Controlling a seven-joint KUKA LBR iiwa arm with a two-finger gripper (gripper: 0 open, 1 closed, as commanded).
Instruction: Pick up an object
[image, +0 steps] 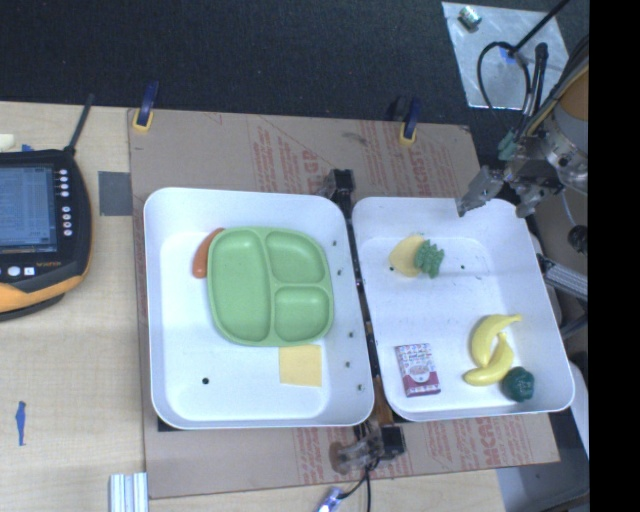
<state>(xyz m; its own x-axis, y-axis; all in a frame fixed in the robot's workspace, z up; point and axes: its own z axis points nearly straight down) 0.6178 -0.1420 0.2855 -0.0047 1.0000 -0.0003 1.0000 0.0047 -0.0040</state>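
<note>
My gripper (496, 205) hangs over the far right corner of the right bin (455, 405), open, with nothing between its fingers. In that bin lie a yellow piece (404, 255) with a small green broccoli (431, 258) against it, a red packet (417, 368), a yellow banana (491, 350) and a dark green lump (518, 384) at the near right corner. The yellow piece and broccoli sit to the lower left of the gripper, apart from it.
The left bin (170, 390) holds a green divided plate (270, 285), an orange sausage (202, 254) half under its left rim and a yellow cheese slice (301, 366). A teach pendant (35, 230) lies at the bench's left. Blue clamps (146, 105) pin the cardboard's far edge.
</note>
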